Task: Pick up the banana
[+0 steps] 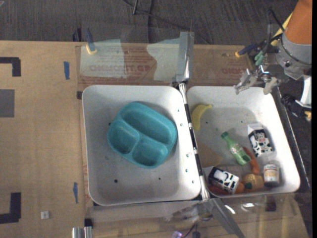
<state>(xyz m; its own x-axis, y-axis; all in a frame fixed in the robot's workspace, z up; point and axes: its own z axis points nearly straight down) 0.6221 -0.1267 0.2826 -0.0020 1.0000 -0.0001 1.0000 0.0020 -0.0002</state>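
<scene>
We see the gripper (255, 81) over the right bin's (285, 133) far rim, fingers spread, holding nothing | banana (199, 114) lies at that bin's near-left wall, well apart | risk, we judge: fingers strike the wall, banana slips free

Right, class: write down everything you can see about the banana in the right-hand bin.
The banana is yellow, smooth and curved, looking like a toy or plastic fruit. It lies flat on the floor of the right bin, in its upper left corner, close against the wall that divides the two bins. One end points up and right, the other down. Nothing rests on it. The gripper is apart from it, above the bin's far rim.
</scene>
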